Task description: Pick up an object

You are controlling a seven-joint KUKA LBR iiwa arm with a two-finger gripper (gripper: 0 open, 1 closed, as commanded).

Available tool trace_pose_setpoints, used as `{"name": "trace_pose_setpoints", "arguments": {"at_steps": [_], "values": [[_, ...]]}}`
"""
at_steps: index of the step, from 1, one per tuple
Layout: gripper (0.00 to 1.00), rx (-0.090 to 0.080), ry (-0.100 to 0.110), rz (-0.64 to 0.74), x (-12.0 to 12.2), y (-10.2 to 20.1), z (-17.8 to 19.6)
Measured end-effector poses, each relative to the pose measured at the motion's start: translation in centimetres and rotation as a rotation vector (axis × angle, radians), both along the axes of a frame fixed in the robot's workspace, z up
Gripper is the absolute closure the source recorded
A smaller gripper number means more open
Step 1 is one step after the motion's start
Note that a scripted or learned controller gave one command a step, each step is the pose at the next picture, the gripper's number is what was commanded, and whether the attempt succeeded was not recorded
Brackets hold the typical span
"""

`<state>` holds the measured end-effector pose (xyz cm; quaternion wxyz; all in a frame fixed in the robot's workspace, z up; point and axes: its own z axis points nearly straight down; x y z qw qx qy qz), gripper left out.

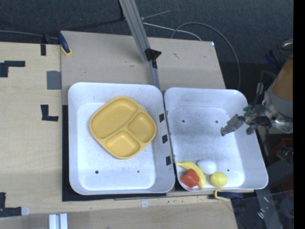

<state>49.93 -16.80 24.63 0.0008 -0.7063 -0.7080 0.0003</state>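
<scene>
Camera view: grey two-finger gripper (234,124) hung over the right white plastic bin (205,99), its far-right side — how far the fingers were parted I could not tell, nothing seen held. Below-left of them, at the near wall: small yellow ball (218,179), white egg-shaped piece (207,166), red-and-yellow toy (191,176) — likely light, smooth, rigid; pinch the ball across its middle.

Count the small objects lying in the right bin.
4, clustered at the right bin's near edge: a banana, a red piece against it, a white egg-shaped piece, and a yellow ball rightmost. More may hide beneath them.
</scene>
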Motion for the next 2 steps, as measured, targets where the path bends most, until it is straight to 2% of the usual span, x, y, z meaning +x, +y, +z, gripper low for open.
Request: {"name": "trace_pose_setpoints", "arguments": {"at_steps": [1,2], "values": [[0.00,0.000,0.000,0.000,0.0,0.0,0.0],[0.00,0.001,0.007,-0.002,-0.5,-0.1,-6.4]]}}
